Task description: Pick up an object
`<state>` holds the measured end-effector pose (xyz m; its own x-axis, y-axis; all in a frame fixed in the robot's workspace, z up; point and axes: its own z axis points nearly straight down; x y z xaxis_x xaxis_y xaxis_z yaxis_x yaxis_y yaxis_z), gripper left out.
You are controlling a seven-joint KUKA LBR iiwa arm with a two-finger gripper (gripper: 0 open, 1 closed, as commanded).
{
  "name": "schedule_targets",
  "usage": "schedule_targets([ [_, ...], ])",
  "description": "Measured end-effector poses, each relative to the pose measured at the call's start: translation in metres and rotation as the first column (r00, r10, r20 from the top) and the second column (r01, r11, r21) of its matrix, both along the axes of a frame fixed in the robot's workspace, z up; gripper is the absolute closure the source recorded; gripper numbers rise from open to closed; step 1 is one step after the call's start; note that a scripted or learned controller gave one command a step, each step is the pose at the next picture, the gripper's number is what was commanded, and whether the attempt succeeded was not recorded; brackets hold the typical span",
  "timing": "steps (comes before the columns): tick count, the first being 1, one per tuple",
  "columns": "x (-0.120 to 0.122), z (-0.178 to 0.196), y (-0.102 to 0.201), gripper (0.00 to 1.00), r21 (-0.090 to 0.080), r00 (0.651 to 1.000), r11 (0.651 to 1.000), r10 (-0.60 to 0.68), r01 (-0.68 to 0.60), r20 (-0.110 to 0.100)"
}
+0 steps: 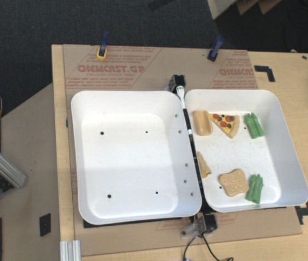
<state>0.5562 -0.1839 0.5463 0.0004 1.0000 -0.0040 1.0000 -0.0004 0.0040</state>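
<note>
Pincer state cannot tell; risk: bread slice (233,182) touching green beans (255,188), double grab likely; pizza slice (225,124) flat, slip probable.

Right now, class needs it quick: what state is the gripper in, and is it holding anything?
Gripper: not in view, so it cannot be told. The pizza slice and toast lie in the right bin, unheld.
</note>
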Motion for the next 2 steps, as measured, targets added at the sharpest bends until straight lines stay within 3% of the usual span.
schedule_targets([
  [1, 0.0006, 0.0113, 0.0, 1.0, -0.004, 1.0, 1.0, 0.0, 0.0, 0.006],
  [2, 0.0006, 0.0109, 0.0, 0.0, -0.003, 1.0, 1.0, 0.0, 0.0, 0.004],
])
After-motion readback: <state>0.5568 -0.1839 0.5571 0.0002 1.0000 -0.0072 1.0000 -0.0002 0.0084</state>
